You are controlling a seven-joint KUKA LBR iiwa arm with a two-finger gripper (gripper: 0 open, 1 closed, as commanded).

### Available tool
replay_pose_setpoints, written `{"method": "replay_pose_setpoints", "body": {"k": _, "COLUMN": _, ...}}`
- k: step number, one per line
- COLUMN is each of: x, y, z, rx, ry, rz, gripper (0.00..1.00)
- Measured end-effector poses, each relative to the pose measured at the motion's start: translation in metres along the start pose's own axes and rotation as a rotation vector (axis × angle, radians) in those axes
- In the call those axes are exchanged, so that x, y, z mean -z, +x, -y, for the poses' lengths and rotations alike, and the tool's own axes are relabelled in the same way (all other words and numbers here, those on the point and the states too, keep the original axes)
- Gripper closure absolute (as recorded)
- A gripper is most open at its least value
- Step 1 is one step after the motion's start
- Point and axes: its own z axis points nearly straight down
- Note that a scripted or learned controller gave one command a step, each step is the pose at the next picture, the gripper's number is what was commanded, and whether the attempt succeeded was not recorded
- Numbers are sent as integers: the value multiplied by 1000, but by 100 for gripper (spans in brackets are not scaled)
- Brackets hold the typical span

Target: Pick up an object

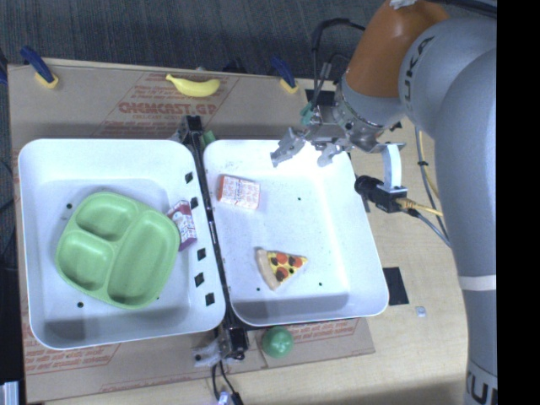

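Note:
My gripper (305,153) hangs over the back edge of the right bin (359,226), its two fingers spread apart with nothing between them. Left of and below it, an orange and white packet (239,191) lies in the right bin's back left part. A pizza slice toy (280,267) rests near that bin's front middle. In the left bin (42,184) sits a green divided plate (116,248), with a small dark red wrapper (183,221) at its right side.
A yellow banana (193,83) lies on the cardboard behind the bins. A green ball (276,342) sits on the bench in front of the right bin. Blue clamps (40,67) hold the cardboard at the back. The arm's grey body fills the right side.

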Motion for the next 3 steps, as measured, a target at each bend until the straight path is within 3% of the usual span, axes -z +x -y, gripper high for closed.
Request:
{"method": "replay_pose_setpoints", "body": {"k": 1, "x": -128, "y": 2, "z": 2, "rx": 0, "ry": 3, "rz": 0, "gripper": 0}}
{"method": "replay_pose_setpoints", "body": {"k": 2, "x": -116, "y": 2, "z": 1, "rx": 3, "ry": 2, "rz": 1, "gripper": 100}}
{"method": "replay_pose_setpoints", "body": {"k": 3, "x": -116, "y": 2, "z": 1, "rx": 4, "ry": 2, "rz": 2, "gripper": 0}}
